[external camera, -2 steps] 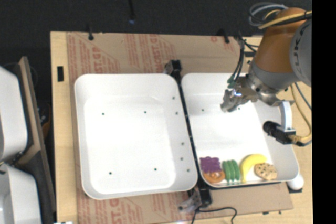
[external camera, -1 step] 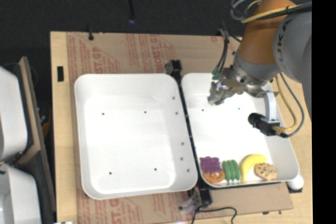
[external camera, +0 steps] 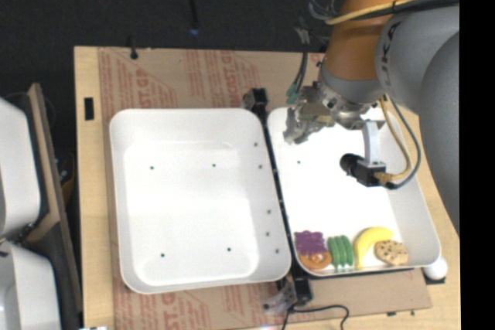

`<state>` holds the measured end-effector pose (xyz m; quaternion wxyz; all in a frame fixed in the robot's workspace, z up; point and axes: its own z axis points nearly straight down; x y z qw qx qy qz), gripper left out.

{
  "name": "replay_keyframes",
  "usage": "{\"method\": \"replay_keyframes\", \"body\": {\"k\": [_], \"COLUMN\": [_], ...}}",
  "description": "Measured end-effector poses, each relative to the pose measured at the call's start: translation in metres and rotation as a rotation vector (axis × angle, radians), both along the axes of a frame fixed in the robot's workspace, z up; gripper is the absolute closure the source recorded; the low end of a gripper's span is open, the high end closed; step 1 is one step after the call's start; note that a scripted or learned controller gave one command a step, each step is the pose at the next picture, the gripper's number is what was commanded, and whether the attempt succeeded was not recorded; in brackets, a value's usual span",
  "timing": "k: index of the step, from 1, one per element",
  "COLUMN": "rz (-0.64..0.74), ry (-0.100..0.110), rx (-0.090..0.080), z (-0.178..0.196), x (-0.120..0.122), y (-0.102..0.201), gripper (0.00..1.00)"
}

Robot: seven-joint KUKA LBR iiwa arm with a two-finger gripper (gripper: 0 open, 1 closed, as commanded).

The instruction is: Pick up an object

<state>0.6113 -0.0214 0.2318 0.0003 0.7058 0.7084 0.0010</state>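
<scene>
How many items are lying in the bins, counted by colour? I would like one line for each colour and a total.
Purple item: 1
Orange item: 1
Green item: 1
Yellow item: 1
Tan cookie: 1
Total: 5, all along the near edge of the right bin.

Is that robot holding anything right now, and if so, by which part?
Nothing seems held: the hand hangs over the right bin's far end, and the toys lie at its near edge.
</scene>
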Motion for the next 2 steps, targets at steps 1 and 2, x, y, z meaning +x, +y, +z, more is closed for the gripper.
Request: {"method": "replay_keyframes", "body": {"k": [1,2], "rz": [0.0,-0.001], "ry": [0.002,0.001], "rx": [0.0,0.0], "z": [-0.007,0.003], "x": [0.012,0.025], "y": [0.049,0.091], "gripper": [1.0,1.0]}}
